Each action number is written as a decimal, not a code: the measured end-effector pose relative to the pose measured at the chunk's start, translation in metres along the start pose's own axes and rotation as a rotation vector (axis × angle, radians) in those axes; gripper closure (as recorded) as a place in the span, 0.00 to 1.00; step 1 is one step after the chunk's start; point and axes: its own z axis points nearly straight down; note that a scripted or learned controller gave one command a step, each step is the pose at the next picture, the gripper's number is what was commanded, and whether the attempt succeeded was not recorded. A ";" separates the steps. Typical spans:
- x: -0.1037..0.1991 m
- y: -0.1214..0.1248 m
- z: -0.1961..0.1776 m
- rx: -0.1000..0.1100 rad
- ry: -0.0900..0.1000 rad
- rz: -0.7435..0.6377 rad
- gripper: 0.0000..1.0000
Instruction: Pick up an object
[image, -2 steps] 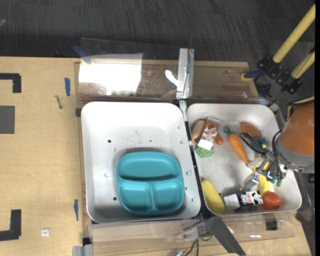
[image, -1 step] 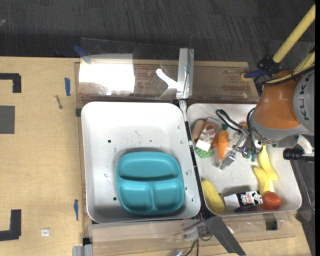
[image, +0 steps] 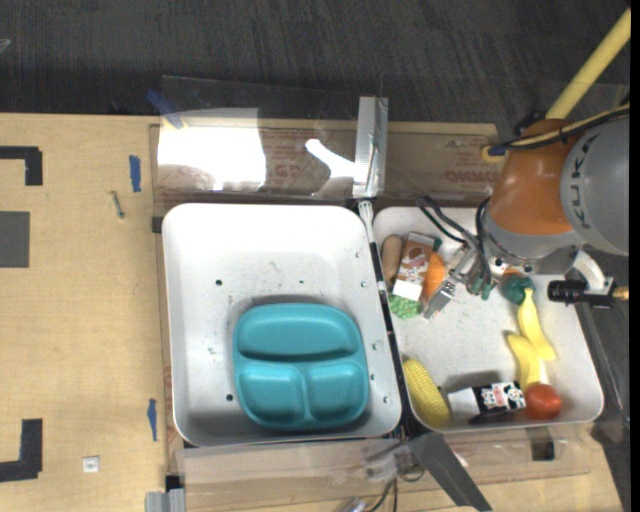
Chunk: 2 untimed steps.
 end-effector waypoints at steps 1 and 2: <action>-0.015 0.020 0.001 0.001 0.002 0.076 0.00; -0.018 0.022 -0.013 -0.003 -0.009 0.073 1.00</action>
